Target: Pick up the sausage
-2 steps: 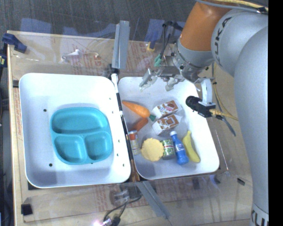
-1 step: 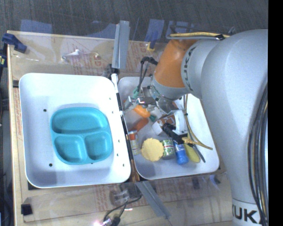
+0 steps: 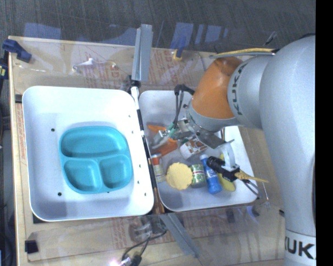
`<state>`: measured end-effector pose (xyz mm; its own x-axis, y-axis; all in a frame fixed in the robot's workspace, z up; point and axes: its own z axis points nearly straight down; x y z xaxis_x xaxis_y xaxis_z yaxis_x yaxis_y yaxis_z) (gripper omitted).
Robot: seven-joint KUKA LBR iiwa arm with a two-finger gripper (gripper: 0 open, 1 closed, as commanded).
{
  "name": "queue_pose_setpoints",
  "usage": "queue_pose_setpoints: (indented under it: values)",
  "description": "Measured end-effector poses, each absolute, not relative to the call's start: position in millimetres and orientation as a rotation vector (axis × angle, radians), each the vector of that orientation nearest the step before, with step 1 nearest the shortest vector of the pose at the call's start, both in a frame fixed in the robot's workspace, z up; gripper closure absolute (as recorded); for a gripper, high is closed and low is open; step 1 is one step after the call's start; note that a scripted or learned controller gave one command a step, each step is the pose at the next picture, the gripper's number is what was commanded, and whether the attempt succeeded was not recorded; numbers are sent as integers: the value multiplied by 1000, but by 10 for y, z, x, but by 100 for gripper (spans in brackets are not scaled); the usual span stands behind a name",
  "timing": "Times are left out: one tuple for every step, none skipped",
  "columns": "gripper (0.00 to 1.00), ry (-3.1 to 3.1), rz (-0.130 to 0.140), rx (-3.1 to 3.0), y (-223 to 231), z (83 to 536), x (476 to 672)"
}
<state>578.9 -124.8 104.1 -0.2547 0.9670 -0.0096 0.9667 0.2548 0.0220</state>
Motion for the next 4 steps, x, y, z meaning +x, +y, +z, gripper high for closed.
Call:
queue_pose_setpoints:
  values:
    - [0,2395,14,2003,-1400,1023,5995]
    - [0,2651,-1,1694,-1502,916,5624]
    - [100,2652,1,1690,-1499,1031,5636]
    - [100,2790,0,1445,-797,2107,5515]
